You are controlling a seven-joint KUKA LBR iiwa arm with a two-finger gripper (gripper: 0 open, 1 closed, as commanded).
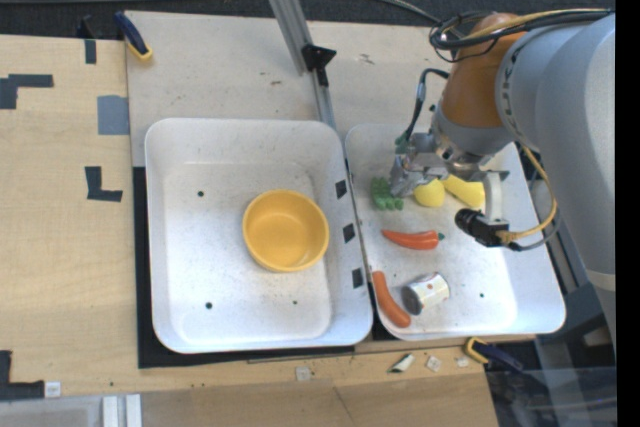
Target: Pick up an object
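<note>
My gripper (pixel 406 175) hangs low over the far left part of the right bin (pixel 535 313), under the orange-banded wrist. It is right beside a small green toy (pixel 386 195) and a round yellow fruit (pixel 430 194), and seems to touch them. A second yellow piece (pixel 466 188) lies just right of the fruit, partly under the arm. Nearer the front lie a red chili pepper (pixel 412 238), an orange carrot-like stick (pixel 389 301) along the left wall, and a small white can (pixel 427 291) on its side.
The left bin (pixel 185 215) holds a yellow bowl (pixel 286 230) near its middle. A slanted metal pole (pixel 290 10) rises behind the bins. A black cable plug (pixel 476 225) hangs from the arm over the right bin.
</note>
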